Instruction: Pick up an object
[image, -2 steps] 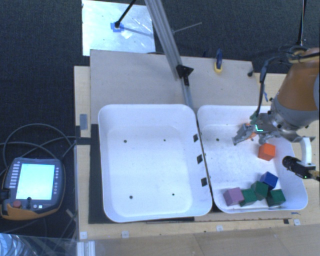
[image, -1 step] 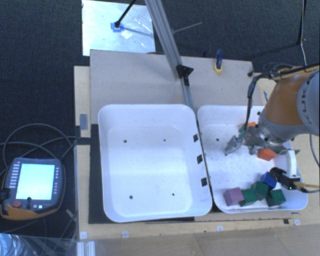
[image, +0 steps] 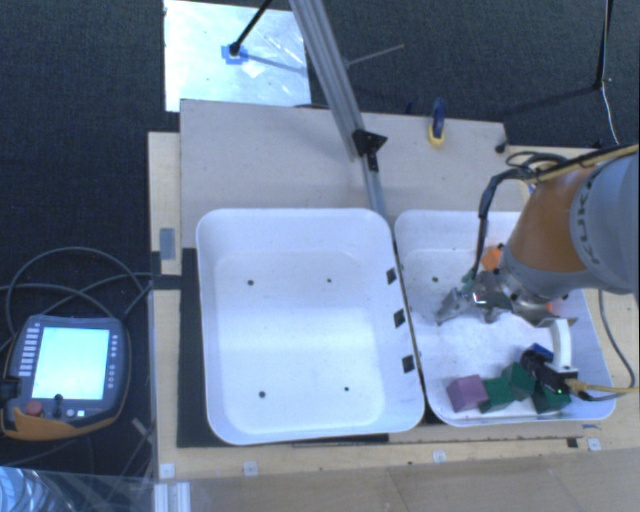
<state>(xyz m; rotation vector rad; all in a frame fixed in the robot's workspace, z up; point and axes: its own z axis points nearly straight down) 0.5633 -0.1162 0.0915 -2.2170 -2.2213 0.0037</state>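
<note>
In the right bin (image: 432, 262) a purple block (image: 466, 392) lies near the front wall. A dark green piece (image: 508, 386) sits right beside it, and a small blue piece (image: 538, 354) lies just behind that. My gripper (image: 466, 302) hangs low over the middle of this bin, left of the orange wrist band, above bare white floor. It is behind and slightly left of the purple block, apart from it. Nothing can be seen held in it. A small orange bit (image: 490, 259) shows at the arm's edge just behind the gripper.
The left bin (image: 215, 250) stands beside the right one, with black clips along the shared wall (image: 400, 318). A grey pole (image: 340, 90) slants over the back of the bench. A teach pendant (image: 66, 372) lies on the floor at left.
</note>
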